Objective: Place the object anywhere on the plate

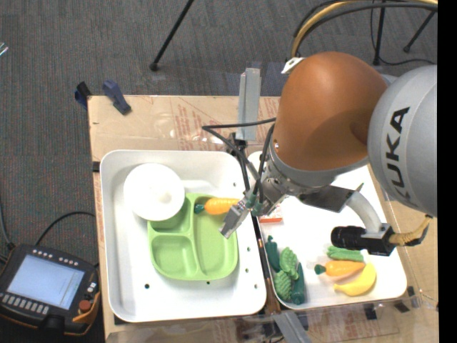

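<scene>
A green divided plate (196, 252) lies in the left white bin (121, 291). A small orange carrot-like toy with a green end (217, 206) rests on the plate's upper right compartment. My gripper (235, 219) hangs right beside the toy's right end, over the plate's right edge. One grey finger (230, 225) slants down toward the plate. The arm's big orange and grey body hides the wrist above it. I cannot make out whether the toy is between the fingers.
A white bowl (154, 191) sits on the plate's upper left corner. The right bin (389, 284) holds dark green leafy toys (287, 270), an orange carrot (341, 268), a yellow banana (360, 281) and a small red and white piece (271, 220).
</scene>
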Controlling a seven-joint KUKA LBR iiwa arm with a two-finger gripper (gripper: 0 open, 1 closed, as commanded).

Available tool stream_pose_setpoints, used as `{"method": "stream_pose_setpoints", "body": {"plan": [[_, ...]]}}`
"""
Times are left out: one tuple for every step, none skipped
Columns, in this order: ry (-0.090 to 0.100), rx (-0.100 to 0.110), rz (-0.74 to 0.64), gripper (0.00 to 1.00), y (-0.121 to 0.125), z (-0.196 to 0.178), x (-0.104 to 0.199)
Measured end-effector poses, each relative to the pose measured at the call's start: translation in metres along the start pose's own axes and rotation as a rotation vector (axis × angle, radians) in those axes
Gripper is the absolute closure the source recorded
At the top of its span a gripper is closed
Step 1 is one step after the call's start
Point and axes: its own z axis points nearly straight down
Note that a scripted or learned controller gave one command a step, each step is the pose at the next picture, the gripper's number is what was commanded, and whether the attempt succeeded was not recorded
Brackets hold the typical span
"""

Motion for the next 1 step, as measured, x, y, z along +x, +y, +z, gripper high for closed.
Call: {"method": "stream_pose_setpoints", "body": {"plan": [[0.0,-0.001,0.002,0.0,-0.0589,-0.0084,-0.0592]]}}
